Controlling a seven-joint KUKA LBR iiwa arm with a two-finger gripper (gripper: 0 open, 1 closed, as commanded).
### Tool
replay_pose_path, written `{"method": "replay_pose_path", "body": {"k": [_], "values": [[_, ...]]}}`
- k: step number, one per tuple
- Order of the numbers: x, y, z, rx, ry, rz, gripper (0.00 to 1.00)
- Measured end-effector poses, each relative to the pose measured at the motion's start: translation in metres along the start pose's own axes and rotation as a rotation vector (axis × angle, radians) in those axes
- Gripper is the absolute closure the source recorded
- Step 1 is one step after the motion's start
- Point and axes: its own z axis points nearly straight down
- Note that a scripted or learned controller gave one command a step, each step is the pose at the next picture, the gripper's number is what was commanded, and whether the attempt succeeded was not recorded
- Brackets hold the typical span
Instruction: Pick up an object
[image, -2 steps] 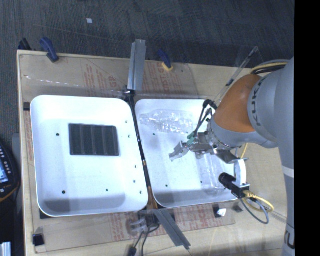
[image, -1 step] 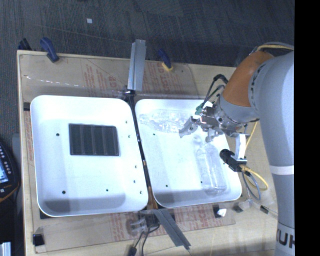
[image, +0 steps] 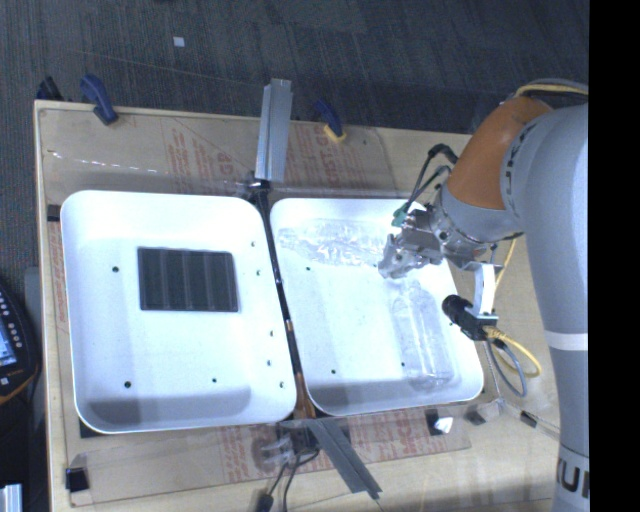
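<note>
And here we are over the bench (image: 150, 150), two white bins side by side. The arm (image: 520, 170) comes in from three o'clock, orange band up top, and its end effector (image: 405, 255) sits low over the right bin (image: 340, 390), toward the bin's one o'clock corner. Whether it is released or clenched, you cannot tell from here; its tip blurs into the white floor and clear plastic beneath it. Two clear plastic bottles lie in that bin: one clear bottle (image: 325, 242) lies crosswise along the twelve o'clock side, stretching out to nine o'clock from the end effector, and the second clear bottle (image: 422, 335) runs lengthwise down toward five o'clock, its upper end just beneath the end effector. Both are close in, so they crowd the spot where the tool sits. Over in the left bin (image: 100, 400), a dark ribbed rectangular tray (image: 188, 279) lies flat near the middle, well apart from the arm. A metal bar (image: 272, 130) stands at twelve o'clock between the bins, blue clamps (image: 98, 98) grip the bench's far edge, and cables (image: 510, 355) loop at four o'clock of the right bin.
</note>
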Motion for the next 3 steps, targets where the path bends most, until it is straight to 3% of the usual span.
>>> {"method": "replay_pose_path", "body": {"k": [1, 2, 3], "values": [[0.021, 0.004, -0.036, -0.002, 0.000, 0.179, 1.00], [0.056, -0.002, 0.000, 0.001, 0.000, 0.136, 1.00], [0.049, 0.026, 0.039, -0.002, -0.001, -0.063, 1.00]]}}
